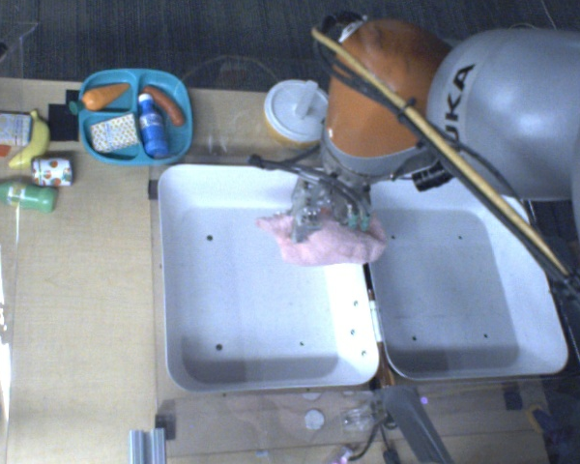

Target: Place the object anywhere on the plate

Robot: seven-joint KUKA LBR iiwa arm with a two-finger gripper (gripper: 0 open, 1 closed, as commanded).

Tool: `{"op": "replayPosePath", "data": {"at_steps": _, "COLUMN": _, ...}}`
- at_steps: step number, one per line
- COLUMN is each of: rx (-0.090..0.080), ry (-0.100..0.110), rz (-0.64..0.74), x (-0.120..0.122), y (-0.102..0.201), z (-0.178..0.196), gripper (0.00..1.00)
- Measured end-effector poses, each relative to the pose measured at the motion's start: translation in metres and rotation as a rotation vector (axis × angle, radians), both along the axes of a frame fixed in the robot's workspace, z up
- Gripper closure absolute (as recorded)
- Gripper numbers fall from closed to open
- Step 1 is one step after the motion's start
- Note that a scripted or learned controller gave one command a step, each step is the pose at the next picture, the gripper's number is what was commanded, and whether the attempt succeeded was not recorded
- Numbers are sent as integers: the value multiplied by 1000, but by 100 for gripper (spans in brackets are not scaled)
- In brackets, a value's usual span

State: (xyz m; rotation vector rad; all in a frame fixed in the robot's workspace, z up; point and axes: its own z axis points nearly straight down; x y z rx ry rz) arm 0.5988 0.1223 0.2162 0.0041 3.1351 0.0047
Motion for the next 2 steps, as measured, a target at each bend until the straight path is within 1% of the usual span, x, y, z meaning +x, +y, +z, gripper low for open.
{"op": "replayPosePath", "data": {"at_steps": 1, "rx": 1, "ry": 0, "rz": 5, "x": -5, "y": 52, "z": 7, "gripper": 100}}
{"op": "replayPosePath", "data": {"at_steps": 2, "rx": 1, "ry": -1, "rz": 5, "x": -5, "y": 52, "z": 7, "gripper": 0}}
